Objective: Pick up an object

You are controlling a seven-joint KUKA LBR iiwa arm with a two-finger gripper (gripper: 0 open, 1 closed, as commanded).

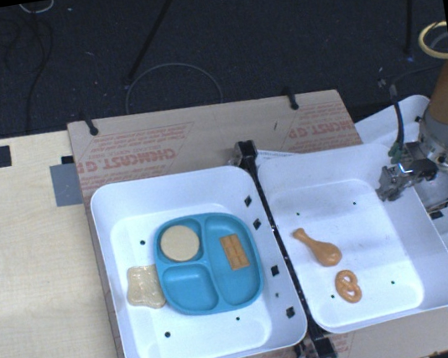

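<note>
The right bin holds an orange-brown drumstick-shaped piece near its middle and a small pretzel closer to the front. My gripper hangs over that bin's right rim, well to the right of the drumstick and farther back than it, and nothing shows between its tips. In the left bin lies a blue sectioned tray with a round tan cracker and an orange wafer in its compartments. A pale bread-like piece rests against the tray's left side.
A black divider runs between the two bins. Both stand on a cardboard sheet on the wooden bench. The arm's grey body and cables crowd the right side beyond the bin.
</note>
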